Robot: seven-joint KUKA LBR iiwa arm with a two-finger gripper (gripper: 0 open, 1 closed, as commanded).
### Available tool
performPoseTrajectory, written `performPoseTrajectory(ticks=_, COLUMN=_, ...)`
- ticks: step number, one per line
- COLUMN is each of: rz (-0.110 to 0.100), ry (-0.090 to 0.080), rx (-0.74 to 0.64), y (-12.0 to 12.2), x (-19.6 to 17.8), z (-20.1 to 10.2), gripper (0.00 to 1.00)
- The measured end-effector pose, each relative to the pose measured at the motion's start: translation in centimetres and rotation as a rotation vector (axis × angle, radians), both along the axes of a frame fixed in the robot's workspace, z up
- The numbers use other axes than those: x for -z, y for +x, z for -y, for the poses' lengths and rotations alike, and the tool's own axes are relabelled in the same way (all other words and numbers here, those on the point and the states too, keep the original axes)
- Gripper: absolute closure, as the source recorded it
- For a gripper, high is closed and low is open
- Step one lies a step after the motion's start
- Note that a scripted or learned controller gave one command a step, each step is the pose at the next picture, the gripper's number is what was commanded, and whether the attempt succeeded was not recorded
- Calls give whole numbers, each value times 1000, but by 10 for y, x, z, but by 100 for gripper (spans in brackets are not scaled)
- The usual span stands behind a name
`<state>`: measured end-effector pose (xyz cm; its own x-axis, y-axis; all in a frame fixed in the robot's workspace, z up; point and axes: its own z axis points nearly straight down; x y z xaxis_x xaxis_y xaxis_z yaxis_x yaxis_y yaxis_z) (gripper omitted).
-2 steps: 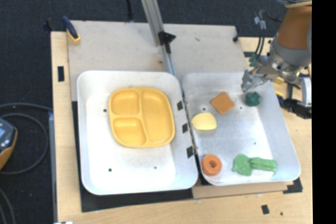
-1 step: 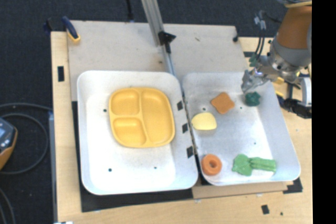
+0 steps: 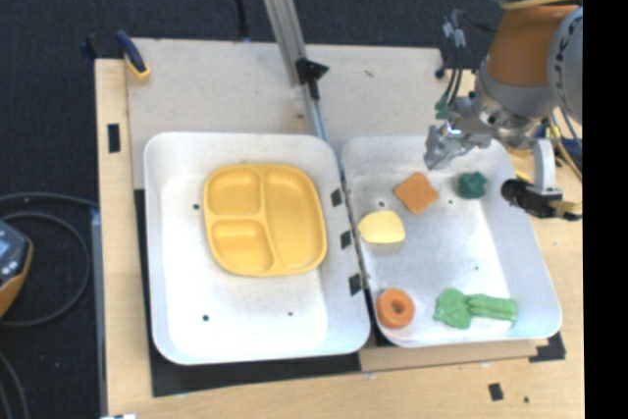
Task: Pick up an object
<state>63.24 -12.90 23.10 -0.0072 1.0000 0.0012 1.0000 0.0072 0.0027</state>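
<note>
My gripper point(image 3: 444, 148) hangs over the far edge of the right bin point(image 3: 510, 240), just above and behind an orange-brown square block point(image 3: 417, 192). Nothing shows between its fingers. A small dark green lump point(image 3: 472, 183) lies to the right of the block. A pale yellow rounded piece point(image 3: 381, 229) sits near the bin's left wall. An orange ring point(image 3: 395, 307) rests at the near left corner. A bright green toy point(image 3: 474, 308) lies along the near edge.
The left bin point(image 3: 177, 309) holds a yellow divided plate point(image 3: 265, 218). A slanted metal pole point(image 3: 280, 5) rises behind the bins. The arm's grey body and orange band point(image 3: 525, 44) stand at the upper right, with cables beside them.
</note>
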Motion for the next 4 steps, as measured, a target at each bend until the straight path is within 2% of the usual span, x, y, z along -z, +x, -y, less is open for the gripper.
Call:
performPoseTrajectory(ticks=1, rz=-2, ry=0, rx=0, y=-10, x=2, z=-59, gripper=100)
performPoseTrajectory(ticks=3, rz=-1, ry=0, rx=-1, y=-4, x=-10, z=-169, gripper=100)
performPoseTrajectory(ticks=4, rz=-3, ry=0, rx=0, y=-12, x=-13, z=-212, gripper=100)
